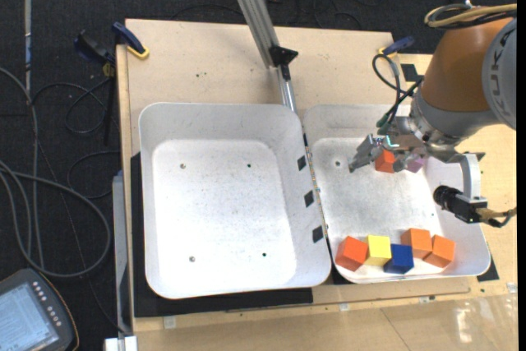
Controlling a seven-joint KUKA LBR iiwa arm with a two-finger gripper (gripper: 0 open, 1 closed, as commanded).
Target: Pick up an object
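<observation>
Block [385, 161], orange, sits between the claw [383, 157] fingers over the right bin [353, 136].
Claw clenched on it. Judged light, rigid, smooth-faced; flat opposite sides suit the grip. Other blocks [398, 251] lie along the bin's near wall.

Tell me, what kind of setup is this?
Likely a robotics lab grasping bench: a grey-and-orange arm over two white bins on a plywood bench, coloured blocks in one bin, cables on the floor.
</observation>
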